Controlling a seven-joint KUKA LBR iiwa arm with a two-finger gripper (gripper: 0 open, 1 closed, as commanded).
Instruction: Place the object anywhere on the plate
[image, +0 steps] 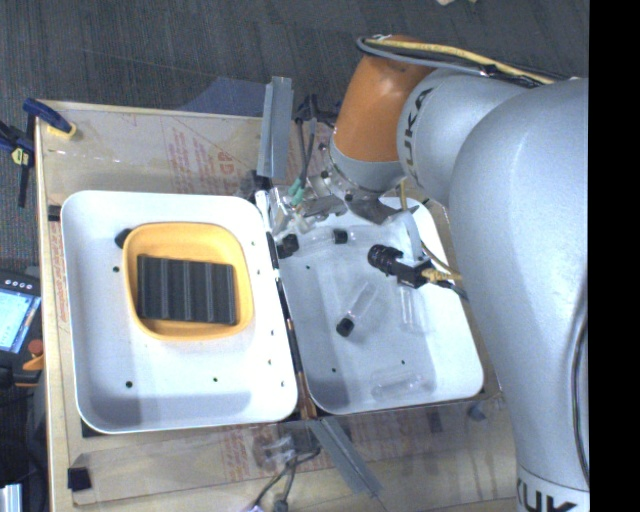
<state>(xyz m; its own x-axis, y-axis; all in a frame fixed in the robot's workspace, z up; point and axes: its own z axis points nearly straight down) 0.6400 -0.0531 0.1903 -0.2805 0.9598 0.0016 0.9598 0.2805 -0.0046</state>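
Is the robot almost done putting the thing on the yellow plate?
Not yet. The plate in the left bin carries a dark ridged piece. The gripper is at the right bin's top corner, holding nothing I can see. Small clear tubes lie there, to be picked and carried over.

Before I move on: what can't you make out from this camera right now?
- Gripper: small and cluttered at the right bin's back-left corner; finger state and any hold unclear.
- Clear tube: see-through, outline faint.
- Right bin's far side: covered by the arm.
- Plate in left bin: dark centre unidentifiable.
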